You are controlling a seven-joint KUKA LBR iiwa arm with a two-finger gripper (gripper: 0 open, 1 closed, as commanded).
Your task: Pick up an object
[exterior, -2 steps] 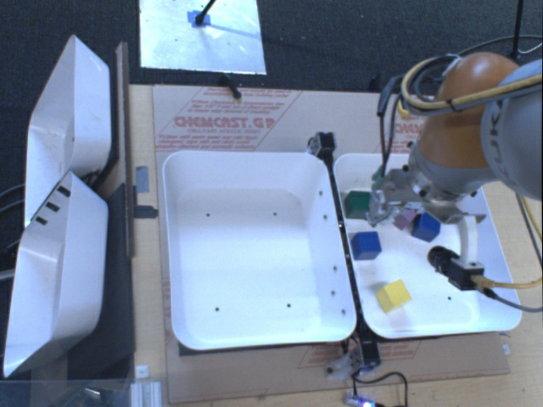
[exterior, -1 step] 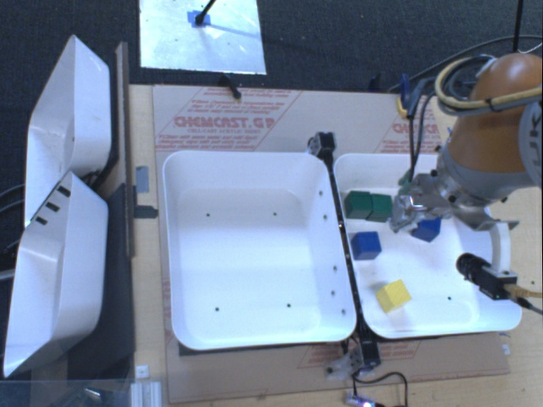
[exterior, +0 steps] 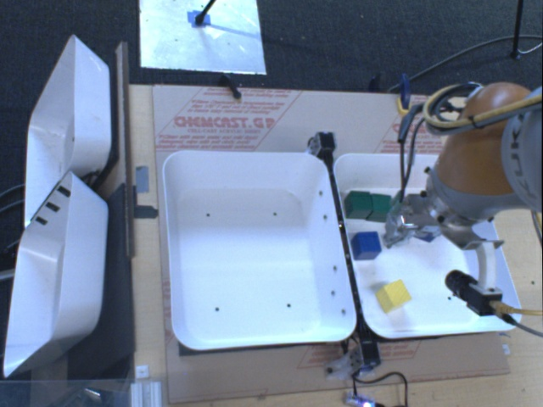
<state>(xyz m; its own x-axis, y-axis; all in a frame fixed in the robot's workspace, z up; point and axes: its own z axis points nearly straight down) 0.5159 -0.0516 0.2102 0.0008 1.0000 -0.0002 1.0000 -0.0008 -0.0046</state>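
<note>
Gripper (exterior: pixel 405 225) sits low in the right bin (exterior: pixel 424 325), centre-right of frame, just beside the blue block (exterior: pixel 366 245). Finger state cannot be determined. Yellow block (exterior: pixel 394 296) and green blocks (exterior: pixel 367 204) lie loose. No pick achieved yet.

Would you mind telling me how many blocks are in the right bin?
3 visible: a green block near the far wall, a blue block beside the divider, and a yellow block nearer the front. The arm may hide others.

bright even light, soft focus, faint shadows
</note>
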